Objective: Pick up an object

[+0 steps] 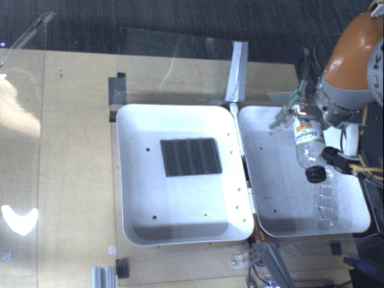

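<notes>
Two white bins sit side by side on the worktop: the left bin holds one dark ridged pad, the right bin one clear bottle, cap toward the camera. One gripper hangs at the bottle's far end; whether it grips I cannot tell.

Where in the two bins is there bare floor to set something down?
Left bin: bare floor rings the dark ribbed pad, widest along the front edge. Right bin: its left half and front-left corner are free. Its right side is crowded by the plastic bottle, the clear plastic piece and the arm.
</notes>
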{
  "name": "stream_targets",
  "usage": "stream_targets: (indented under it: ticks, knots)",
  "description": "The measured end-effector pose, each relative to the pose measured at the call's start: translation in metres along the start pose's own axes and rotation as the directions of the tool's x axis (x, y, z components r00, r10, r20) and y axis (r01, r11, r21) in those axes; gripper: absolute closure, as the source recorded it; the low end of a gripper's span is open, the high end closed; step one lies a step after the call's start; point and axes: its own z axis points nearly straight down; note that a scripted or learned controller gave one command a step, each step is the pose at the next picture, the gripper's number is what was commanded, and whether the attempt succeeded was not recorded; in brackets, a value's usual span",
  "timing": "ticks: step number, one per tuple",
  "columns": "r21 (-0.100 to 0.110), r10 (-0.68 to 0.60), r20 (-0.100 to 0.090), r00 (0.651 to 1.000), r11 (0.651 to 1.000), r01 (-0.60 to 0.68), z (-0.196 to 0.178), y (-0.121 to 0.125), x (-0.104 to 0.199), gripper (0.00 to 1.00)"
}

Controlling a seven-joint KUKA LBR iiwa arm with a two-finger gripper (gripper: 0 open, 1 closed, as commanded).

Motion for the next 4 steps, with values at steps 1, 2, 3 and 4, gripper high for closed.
stream_targets:
  ticks: [1, 2, 3, 4]
  knots:
    - [0.001, -0.116, 0.001, 0.993, 0.993, 0.116, 0.034, 0.013, -0.052, 0.00]
    - [-0.008, -0.358, 0.003, 0.934, 0.934, 0.358, 0.148, -0.033, -0.060, 0.00]
    - [-0.008, -0.621, 0.008, 0.784, 0.784, 0.621, 0.148, -0.022, -0.033, 0.00]
    - [-0.003, -0.577, 0.003, 0.817, 0.817, 0.577, 0.101, -0.019, -0.096, 0.00]
